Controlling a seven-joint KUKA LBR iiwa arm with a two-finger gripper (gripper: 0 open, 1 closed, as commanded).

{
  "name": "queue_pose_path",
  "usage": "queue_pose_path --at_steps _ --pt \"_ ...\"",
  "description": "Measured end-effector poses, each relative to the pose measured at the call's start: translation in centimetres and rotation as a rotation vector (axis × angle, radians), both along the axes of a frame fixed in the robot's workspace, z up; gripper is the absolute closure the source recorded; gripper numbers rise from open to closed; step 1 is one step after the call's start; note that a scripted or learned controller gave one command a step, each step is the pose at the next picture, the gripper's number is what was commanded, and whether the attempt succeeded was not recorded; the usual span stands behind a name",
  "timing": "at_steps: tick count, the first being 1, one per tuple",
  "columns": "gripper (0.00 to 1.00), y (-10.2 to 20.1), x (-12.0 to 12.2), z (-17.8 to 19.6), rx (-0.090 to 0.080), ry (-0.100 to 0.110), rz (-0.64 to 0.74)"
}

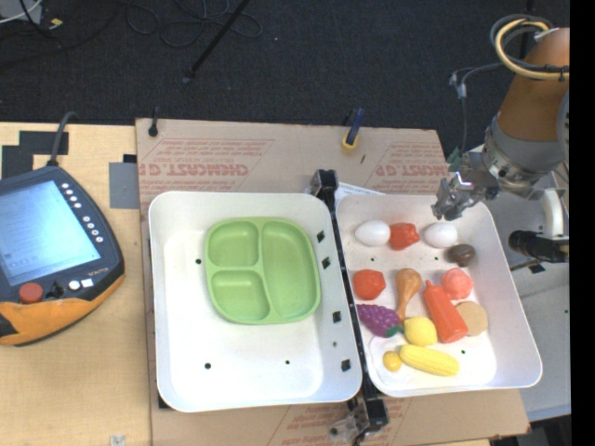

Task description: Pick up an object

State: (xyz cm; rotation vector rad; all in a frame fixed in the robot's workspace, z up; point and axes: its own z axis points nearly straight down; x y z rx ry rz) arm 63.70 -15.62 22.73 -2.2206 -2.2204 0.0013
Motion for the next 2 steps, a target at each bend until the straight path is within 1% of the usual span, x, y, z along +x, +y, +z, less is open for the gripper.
queue_pose_path --at_steps 1,2 --pt "1.00 4.1 -1.5 0.1 0.001 0.003 0.002" --pt "1.00 8.6 -4.0 -1.1 0.001 0.004 0.001"
